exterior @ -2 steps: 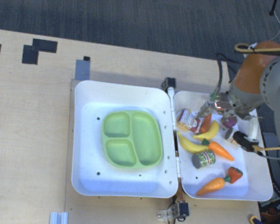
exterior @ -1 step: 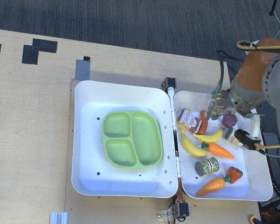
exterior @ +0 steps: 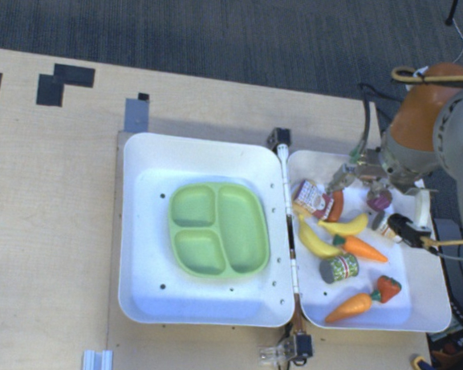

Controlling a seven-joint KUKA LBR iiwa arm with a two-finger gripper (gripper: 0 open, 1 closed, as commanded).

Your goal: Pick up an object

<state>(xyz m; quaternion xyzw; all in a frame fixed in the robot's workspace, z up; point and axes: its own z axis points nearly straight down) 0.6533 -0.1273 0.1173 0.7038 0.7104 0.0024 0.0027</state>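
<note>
1. The pick looks barely begun, by my reading: nothing is lifted, and every item lies on the floor of the right bin (exterior: pixel 433 315).
2. The gripper (exterior: pixel 359 177) hangs over that bin's far end, near the red-and-white packet (exterior: pixel 311 198); its fingers seem spread with nothing between them (they are small and partly lost against the wrist hardware, so this is a reading, not a certainty).
3. What remains is the whole grasp: descend on one object, close, and raise it.
4. The right bin holds the candidates, crowded together: the packet, two bananas (exterior: pixel 334 231) crossing each other, a carrot (exterior: pixel 363 249) just beside them, a green can (exterior: pixel 338 268) on its side, a second carrot (exterior: pixel 347 307) near the front wall, a strawberry (exterior: pixel 387 289), and a small purple piece (exterior: pixel 378 200) under the wrist.
5. The left bin (exterior: pixel 137 293) holds a green divided plate (exterior: pixel 219 229), its three compartments bare.
</note>
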